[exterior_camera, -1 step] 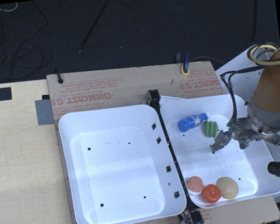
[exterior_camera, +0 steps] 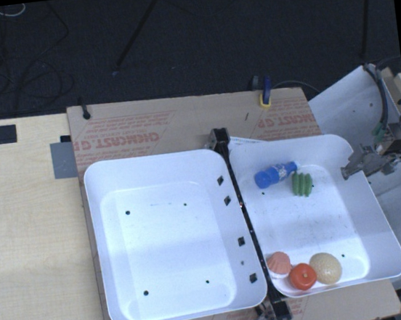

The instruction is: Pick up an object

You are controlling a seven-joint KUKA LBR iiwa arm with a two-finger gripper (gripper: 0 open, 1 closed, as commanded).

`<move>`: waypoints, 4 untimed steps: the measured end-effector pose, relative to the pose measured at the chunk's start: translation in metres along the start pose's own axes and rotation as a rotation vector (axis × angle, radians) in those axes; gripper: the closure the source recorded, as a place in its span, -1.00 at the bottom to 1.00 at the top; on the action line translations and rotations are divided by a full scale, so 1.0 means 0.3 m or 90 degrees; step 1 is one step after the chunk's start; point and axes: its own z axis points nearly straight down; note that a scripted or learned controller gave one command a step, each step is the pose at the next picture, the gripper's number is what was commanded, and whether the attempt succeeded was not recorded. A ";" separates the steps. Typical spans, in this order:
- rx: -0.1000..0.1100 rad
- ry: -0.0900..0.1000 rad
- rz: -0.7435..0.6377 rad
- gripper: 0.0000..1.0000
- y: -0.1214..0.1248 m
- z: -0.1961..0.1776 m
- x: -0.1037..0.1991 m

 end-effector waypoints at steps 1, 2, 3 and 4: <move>0.007 0.005 -0.001 -1.00 -0.224 -0.023 -0.012; 0.001 0.003 -0.004 -1.00 -0.141 -0.237 -0.014; 0.005 0.004 -0.004 1.00 -0.145 -0.256 -0.015; 0.013 0.008 -0.002 1.00 -0.124 0.155 -0.005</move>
